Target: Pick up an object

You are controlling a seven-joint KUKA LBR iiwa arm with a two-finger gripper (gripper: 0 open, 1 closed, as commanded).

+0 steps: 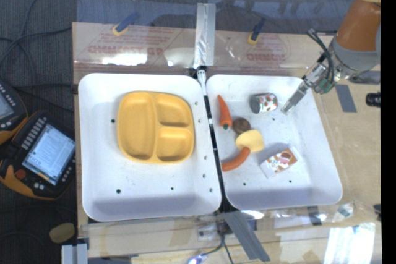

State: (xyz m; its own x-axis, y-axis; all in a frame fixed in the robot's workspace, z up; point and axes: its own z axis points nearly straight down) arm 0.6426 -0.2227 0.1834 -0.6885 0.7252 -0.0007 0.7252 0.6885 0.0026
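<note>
The right bin (309,188) holds several small objects. A small printed can (265,102) lies on its side near the back. Left of it are an orange carrot (224,111), a brown ball (241,125), a yellow wedge (250,140) and an orange-red sausage shape (235,161). A white and red packet (279,161) lies toward the front. My gripper (287,108) hangs over the bin's back right part, just right of the can and apart from it. Its fingers come to one narrow tip, shut, with nothing between them.
The left bin (99,195) holds a yellow divided plate (154,127). A metal divider (212,133) runs between the bins. The arm's orange band (360,21) is at the upper right. A handheld controller (37,151) and cables lie off the bench at left.
</note>
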